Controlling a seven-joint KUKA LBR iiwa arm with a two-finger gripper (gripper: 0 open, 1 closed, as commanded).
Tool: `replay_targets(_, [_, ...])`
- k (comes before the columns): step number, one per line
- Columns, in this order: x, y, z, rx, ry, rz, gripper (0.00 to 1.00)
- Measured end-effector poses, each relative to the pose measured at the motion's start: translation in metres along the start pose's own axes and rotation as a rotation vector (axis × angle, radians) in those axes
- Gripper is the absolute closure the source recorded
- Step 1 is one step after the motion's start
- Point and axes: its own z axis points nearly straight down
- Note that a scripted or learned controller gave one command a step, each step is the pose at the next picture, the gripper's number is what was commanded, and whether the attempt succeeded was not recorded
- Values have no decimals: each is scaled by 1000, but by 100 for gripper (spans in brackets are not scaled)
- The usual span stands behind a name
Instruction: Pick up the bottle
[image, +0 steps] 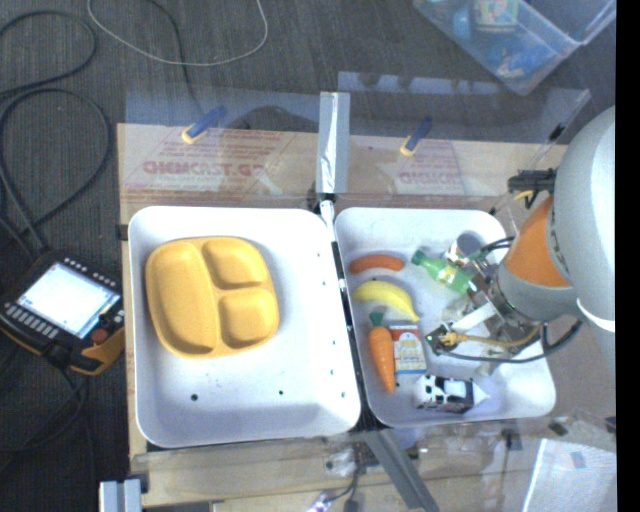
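Note:
The green bottle (438, 268) lies on its side in the upper middle of the right bin (520, 400), one end pointing left and the other reaching under the arm. My gripper (472, 312) hangs low over that bin at the end of the grey arm with the orange band (530, 250). It is just right of and below the bottle, close to its hidden end. The wrist and cables hide the gripper's tip.
Also in the right bin are a sausage (376, 264), a banana (388, 295), a carrot (382, 357), a small carton (406, 352) and a black-and-white object (444, 393). The left bin (300, 400) holds a yellow divided tray (212, 293).

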Motion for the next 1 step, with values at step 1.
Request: replay_targets(1, [-11,33,-1,33,6,-294,0])
